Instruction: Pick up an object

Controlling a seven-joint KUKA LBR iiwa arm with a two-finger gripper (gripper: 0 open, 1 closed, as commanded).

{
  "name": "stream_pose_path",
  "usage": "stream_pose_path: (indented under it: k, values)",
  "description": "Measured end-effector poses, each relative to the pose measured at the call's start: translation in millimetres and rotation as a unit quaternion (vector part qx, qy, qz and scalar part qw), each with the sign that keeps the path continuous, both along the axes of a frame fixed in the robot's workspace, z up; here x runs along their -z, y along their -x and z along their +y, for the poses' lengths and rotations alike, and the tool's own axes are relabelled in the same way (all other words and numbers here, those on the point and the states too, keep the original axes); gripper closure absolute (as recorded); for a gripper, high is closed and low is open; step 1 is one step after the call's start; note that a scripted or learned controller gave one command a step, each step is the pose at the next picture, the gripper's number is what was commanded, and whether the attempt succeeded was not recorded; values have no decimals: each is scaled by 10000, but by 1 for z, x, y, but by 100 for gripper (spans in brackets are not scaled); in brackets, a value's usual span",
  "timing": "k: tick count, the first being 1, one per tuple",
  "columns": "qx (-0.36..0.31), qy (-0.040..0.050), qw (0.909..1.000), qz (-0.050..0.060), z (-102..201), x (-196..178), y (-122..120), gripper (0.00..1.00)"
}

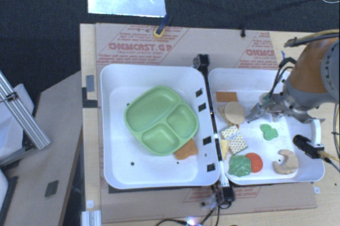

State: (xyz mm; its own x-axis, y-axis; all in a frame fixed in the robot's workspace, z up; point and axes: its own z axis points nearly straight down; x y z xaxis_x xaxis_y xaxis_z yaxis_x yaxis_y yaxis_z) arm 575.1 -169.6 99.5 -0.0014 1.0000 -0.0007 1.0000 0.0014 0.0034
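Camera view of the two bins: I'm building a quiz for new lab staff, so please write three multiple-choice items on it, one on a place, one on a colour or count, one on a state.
1. Where does the divided plate lie?
A. left bin
B. right bin
C. on the bench outside the bins

2. What colour is the plate?
A. red
B. green
C. blue

3. Where is the end effector?
A. over the left bin
B. low in the right bin beside the round tan piece
C. high above the bench, away from both bins

Key: 1 A, the plate sits inside the left bin's walls. 2 B, it is light green. 3 B, its tip sits just right of the round tan piece.
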Motion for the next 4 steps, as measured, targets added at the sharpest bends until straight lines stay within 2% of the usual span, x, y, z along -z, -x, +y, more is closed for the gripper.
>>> stream_pose_path:
  k: [1, 2, 3, 4]
  values:
    - [1, -4, 10000, 15, 0, 15, -1, 0]
    - [3, -2, 10000, 1, 0, 4, -2, 100]
    - [-9, -4, 10000, 14, 2, -36, -2, 100]
    - [-14, 0, 10000, 5, 4, -96, 3, 100]
